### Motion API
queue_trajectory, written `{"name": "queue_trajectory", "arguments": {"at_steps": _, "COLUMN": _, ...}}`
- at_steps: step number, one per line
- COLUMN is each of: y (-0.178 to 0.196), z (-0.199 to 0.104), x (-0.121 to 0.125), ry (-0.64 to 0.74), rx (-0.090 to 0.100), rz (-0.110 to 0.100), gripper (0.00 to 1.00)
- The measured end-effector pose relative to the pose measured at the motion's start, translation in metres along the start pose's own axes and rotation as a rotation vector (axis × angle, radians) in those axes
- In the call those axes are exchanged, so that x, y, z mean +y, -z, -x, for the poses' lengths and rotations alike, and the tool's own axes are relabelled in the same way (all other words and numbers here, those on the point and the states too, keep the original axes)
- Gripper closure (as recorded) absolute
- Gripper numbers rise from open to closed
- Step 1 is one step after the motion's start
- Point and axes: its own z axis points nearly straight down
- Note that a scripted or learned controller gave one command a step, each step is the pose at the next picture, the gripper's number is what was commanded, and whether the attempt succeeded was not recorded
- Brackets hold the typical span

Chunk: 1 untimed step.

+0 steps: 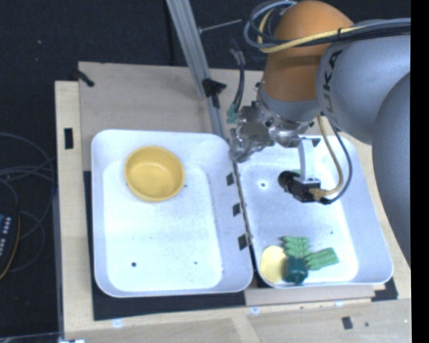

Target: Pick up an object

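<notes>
A yellow bowl (155, 173) sits upright in the back half of the left bin (164, 263). At the front of the right bin (357, 220) lie a pale yellow piece (272, 263), a green ridged toy (313, 254) and a dark teal piece (296, 271), all bunched together. My gripper (242, 146) hangs over the back left corner of the right bin, close to the divide between the bins. It is well apart from the bowl and from the green cluster. Nothing shows in its grasp.
A slanted metal rail (193, 56) runs down from the back to the bin divide, right beside the gripper. A black fitting with cables (299, 185) hangs from the wrist over the right bin. The grey arm (372, 84) covers the back right.
</notes>
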Motion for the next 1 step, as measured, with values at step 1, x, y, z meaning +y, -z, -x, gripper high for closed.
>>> {"name": "queue_trajectory", "arguments": {"at_steps": 1, "y": 0.0038, "z": -0.0510, "x": -0.0153, "ry": 0.000, "rx": 0.000, "rz": 0.000, "gripper": 1.00}}
